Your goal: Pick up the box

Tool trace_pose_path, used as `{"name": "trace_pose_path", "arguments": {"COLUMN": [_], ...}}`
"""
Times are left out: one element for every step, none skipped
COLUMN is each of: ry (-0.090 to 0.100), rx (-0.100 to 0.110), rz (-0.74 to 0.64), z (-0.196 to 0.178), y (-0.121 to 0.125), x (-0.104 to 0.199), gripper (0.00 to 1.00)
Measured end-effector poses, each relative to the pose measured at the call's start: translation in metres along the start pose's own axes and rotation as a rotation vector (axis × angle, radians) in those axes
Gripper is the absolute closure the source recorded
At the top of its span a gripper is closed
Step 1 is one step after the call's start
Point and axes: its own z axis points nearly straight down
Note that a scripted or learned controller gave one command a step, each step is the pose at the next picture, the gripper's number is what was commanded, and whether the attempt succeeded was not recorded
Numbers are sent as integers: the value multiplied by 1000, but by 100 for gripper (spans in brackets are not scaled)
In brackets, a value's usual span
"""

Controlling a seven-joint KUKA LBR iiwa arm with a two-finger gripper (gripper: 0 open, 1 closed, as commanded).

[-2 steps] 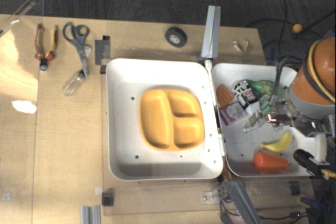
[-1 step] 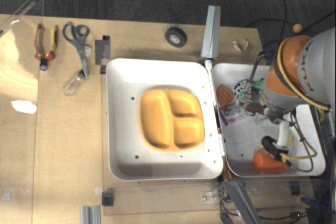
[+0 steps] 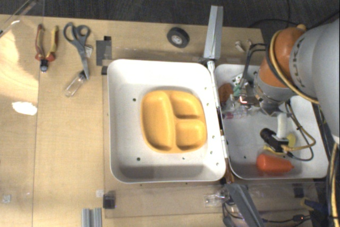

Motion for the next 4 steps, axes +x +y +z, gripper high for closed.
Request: {"name": "trace_pose_path", "arguments": {"ry": [-10,-21,23,-7], "rx": [-13,-20,78,28], "rz": [1,9,-39,-2], "z": [-13,-17,3,4], "y": [3,4,73,60], "x": [-5,-13,-45,-14], "gripper": [100,0,0,0]}}
